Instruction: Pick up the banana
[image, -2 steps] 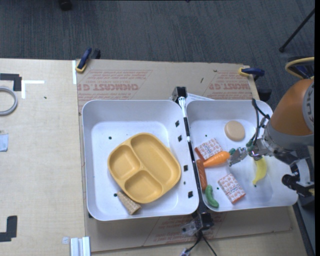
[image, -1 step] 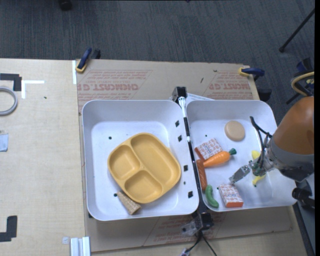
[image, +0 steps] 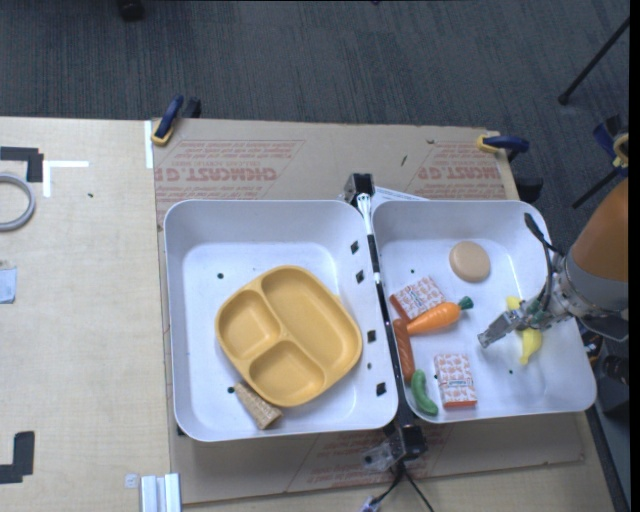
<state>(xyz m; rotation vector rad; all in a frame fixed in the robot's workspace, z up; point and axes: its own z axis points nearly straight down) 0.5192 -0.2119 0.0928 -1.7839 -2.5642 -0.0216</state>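
The yellow banana lies near the right wall of the right bin; a small yellow bit pokes out just above the arm's wrist. My gripper reaches in from the right and lies across the banana's left side, its metal tip pointing left toward the bin's middle. It is right at the banana, but whether it touches or holds it cannot be made out. The grey arm with its orange band stands over the bin's right edge.
The right bin also holds a tan round bun, two red-and-white cartons, a carrot, a sausage and a green vegetable. In the left bin are a yellow divided plate and a bread slice.
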